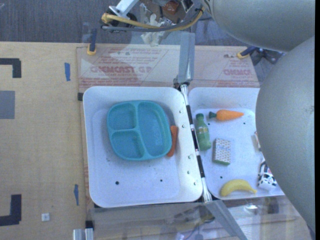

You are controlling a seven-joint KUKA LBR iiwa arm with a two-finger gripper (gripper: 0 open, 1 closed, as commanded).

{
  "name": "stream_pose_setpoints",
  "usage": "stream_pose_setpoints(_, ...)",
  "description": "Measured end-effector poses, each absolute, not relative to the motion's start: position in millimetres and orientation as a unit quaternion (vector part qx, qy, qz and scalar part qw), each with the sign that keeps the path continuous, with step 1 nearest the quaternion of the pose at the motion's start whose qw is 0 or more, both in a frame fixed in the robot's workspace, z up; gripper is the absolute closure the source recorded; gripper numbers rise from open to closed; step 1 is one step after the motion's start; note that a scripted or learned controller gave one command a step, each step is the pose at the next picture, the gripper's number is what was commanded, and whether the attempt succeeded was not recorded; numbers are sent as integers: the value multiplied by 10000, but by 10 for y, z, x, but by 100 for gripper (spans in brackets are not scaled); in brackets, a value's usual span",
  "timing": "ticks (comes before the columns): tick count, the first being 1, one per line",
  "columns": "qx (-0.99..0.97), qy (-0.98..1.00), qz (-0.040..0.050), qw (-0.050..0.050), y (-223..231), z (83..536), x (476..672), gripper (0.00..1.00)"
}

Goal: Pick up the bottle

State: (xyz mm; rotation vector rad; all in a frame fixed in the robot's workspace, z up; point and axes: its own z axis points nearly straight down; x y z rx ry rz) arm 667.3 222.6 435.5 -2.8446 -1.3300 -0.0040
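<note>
The grey arm (pixel 287 84) sits nearest the camera, a broad blurred mass covering the upper right and the right edge of the view, hiding part of the right bin. Its wrist end reaches to the top centre, where the claw (pixel 152 31) hangs above the bench beyond the far rims of both bins, amid yellow cabling and metal fittings. Whether the claw is spread or pressed together cannot be told; it is pale and blurred against the clear sheet below it.

Below the claw, the left bin (pixel 97 184) holds a teal divided plate (pixel 139 130) with three compartments, lying flat slightly toward the far side. An orange carrot-like piece (pixel 173 140) lies just beside the plate's right edge, close to the bin's right wall.

The right bin (pixel 212 181) holds the bottle (pixel 202 132), green with a darker cap, lying on its side along the bin's left wall with the cap pointing away toward the far rim. It is well apart from the claw. A carrot (pixel 227 115) lies just beside the bottle's cap end, its green top toward the bottle. A small speckled sponge-like block (pixel 222 151) lies near the bottle's lower half. A banana (pixel 238 187) lies near the bin's near rim, and a small black-and-white object (pixel 267 180) sits beside it, partly hidden by the arm.

The desk (pixel 40 134) is tan, with blue tape marks.
</note>
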Motion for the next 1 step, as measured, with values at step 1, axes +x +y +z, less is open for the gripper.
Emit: stream_pose_setpoints(1,-9063,-4226,-23,16,2215,4460,6681,100)
